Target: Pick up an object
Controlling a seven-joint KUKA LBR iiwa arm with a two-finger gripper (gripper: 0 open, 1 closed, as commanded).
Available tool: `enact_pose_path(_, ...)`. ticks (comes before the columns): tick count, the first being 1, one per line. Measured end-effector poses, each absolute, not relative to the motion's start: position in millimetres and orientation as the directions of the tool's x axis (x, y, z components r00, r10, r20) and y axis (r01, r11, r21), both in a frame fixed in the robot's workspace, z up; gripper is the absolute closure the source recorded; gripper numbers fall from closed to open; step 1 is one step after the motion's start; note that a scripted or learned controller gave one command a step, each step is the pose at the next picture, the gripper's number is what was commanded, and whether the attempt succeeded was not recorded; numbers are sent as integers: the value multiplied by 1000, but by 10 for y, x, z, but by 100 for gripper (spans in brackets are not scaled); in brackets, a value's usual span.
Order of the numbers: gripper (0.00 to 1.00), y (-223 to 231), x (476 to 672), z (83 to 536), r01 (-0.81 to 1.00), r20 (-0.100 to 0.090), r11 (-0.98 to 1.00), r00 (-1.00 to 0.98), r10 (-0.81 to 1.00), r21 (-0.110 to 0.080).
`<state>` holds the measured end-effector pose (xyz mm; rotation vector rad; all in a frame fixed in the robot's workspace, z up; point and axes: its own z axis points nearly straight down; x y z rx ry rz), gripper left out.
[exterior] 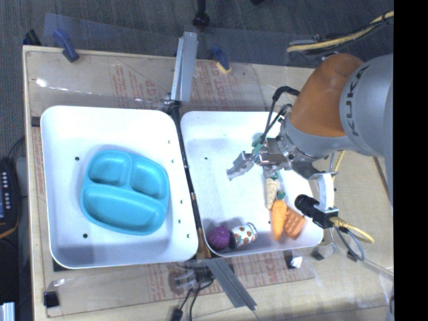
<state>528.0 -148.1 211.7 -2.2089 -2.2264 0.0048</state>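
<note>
My gripper (242,164) hangs over the middle of the right bin (214,139), open, with nothing between its fingers. Below and to its right lie a pale corn-like piece (271,191), an orange carrot (277,221) and another orange item (295,226) near the bin's right wall. A purple round fruit (219,237) and a small printed can (245,234) rest along the bin's front edge, apart from the gripper. The arm's orange band (328,99) is above the bin's right side.
The left bin (60,132) holds a blue divided tray (126,191). A metal divider bar (182,65) runs between the bins at the back. Cables trail at the right of the bench (348,233). White floor shows in the right bin's left half.
</note>
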Motion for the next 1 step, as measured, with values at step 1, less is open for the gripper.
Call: enact_pose_path(1, 0, -1593, 4950, 1007, 1000, 2, 7, -7, 1000, -6)
